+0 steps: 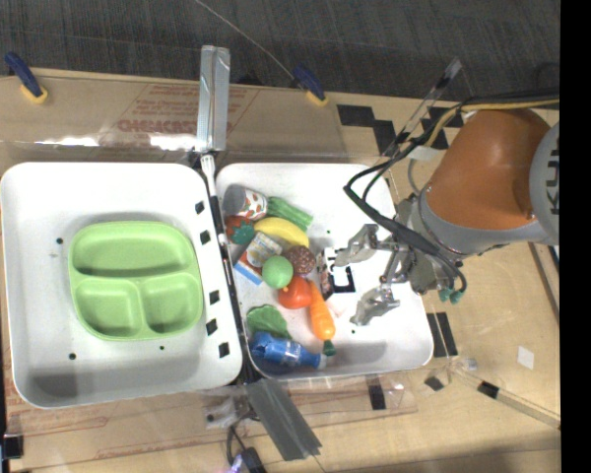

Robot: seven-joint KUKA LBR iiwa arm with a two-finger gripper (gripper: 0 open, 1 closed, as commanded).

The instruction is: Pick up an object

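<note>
Grey arm (532,200) with orange band, black cables, and a silvery metal pincer (367,279).

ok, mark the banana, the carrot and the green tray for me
banana (282,232), camera view, middle of its yellow body
carrot (320,317), camera view, middle of the orange root
green tray (136,249), camera view, floor of its large upper compartment

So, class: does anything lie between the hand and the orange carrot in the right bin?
Nothing visible does. The hand hangs open over bare white floor of the right bin, and the carrot lies just to its left at the edge of the toy pile, with bare floor between them.
</note>
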